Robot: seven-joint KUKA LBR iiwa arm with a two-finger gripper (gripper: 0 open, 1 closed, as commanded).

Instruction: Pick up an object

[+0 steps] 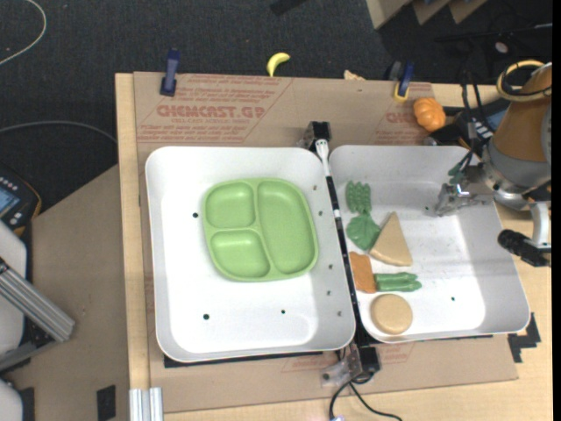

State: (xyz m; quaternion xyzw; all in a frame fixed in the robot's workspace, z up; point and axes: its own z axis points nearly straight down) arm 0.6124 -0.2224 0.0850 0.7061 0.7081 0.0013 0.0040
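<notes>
1. The tool (449, 198) is hanging over the upper right part of the right bin (478, 301), at the end of the grey arm (524, 143) that is reaching in from the right edge.
2. Tool state: cannot tell from this view whether it is wide or narrow; nothing is showing in its grip.
3. The candidate objects are all lying along the left side of the right bin, well apart from the tool.
4. A green ridged piece (358, 196) is sitting nearest the top; just below it a darker green leafy piece (362, 231) is touching a tan wedge (392, 243).
5. An orange slab (363, 273) is lying beside the bin's left wall, with a green pod (397, 281) just to its right.
6. A round tan bun (391, 313) is resting near the bin's lower left corner.
7. The left bin (175, 323) is holding a green divided plate (260, 229), flat, roughly centred.
8. On the desk (140, 121) beyond the bins, a small orange fruit (429, 113) is sitting near the right bin's far edge, and a yellow banana (278, 62) is lying at the board's far rim.
</notes>
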